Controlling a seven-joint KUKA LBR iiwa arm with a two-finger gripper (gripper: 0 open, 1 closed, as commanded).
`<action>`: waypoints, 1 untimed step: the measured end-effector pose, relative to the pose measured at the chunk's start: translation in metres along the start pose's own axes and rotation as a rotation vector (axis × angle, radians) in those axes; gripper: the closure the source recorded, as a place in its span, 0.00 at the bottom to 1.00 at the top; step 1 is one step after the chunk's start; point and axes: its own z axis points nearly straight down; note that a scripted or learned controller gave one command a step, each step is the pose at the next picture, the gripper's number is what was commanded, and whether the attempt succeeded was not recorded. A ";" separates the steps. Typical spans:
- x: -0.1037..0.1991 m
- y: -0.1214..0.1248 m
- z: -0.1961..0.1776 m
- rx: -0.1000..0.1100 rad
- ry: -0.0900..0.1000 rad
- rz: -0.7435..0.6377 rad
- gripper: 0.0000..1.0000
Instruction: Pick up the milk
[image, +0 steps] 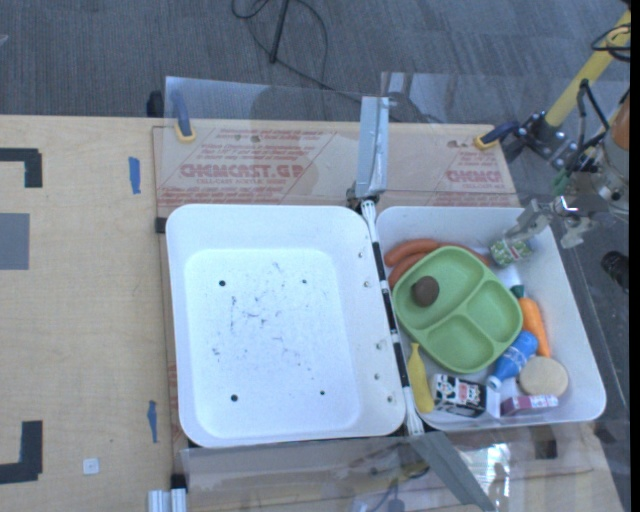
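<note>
The milk (461, 393) is a small carton with black and white cow patches. It lies on its side at the front of the right bin (583, 330), between a yellow banana (420, 378) and a small maroon-labelled box (528, 403). My gripper (550, 226) hangs over the bin's far right corner, well away from the milk. Its metal fingers (530, 216) stand apart with nothing between them. A small green-and-white packet (509, 248) lies just below the left finger.
A green divided plate (470, 318) with a brown ball (426, 291) covers the right bin's middle. Around it lie red sausages (410, 252), a carrot (535, 322), a blue bottle (516, 355) and a round bun (544, 376). The left bin (185, 300) stands beside it.
</note>
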 end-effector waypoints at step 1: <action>0.043 -0.037 0.157 -0.003 0.000 0.206 0.00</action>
